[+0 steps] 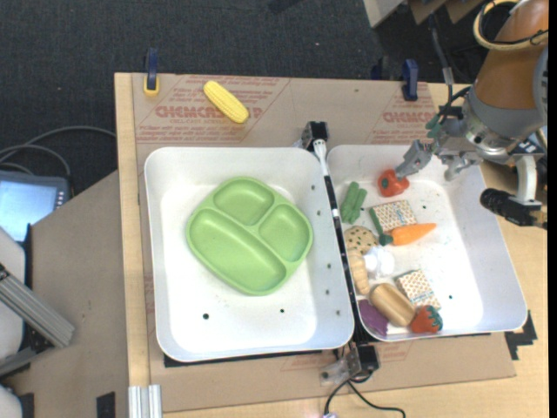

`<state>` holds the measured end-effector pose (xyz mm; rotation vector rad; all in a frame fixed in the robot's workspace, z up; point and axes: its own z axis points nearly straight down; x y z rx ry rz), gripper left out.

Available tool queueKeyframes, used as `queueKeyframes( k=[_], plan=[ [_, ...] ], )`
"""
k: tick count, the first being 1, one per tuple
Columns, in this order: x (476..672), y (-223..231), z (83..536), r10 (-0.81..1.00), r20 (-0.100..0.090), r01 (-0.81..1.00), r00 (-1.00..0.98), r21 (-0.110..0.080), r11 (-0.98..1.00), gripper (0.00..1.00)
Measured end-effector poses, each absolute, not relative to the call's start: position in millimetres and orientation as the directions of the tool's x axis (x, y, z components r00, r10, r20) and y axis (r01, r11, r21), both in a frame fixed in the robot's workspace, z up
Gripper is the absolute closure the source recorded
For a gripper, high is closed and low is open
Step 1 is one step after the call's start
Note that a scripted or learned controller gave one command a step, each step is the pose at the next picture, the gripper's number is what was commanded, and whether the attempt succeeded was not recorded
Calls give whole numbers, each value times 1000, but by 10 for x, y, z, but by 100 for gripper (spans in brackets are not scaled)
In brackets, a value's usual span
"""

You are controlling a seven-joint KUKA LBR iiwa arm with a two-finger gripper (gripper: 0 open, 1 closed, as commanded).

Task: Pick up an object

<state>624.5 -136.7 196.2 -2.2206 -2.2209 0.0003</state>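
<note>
From above, the right bin (487, 259) serves as landmark; the pincer (432, 158) hangs over its far edge with its two fingers spread apart and nothing between them; a small red tomato-like toy (392, 181) lies in that bin just beside the nearer finger, not gripped; an orange carrot (412, 232) sits toward the bin's middle; a green divided plate (249, 233) rests in the left bin (174, 312) beside it; a yellow corn cob (225, 101) lies on the counter (287, 94) beyond.
</note>
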Motion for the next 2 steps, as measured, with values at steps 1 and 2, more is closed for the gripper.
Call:
queueKeyframes(
  k=[1, 2],
  plan=[
    [6174, -1576, 820, 1000, 5, 1000, 4, 1, -4, 0],
    [5367, -1326, 2080, 1000, 0, 1000, 1, 7, -1, 0]
  ],
)
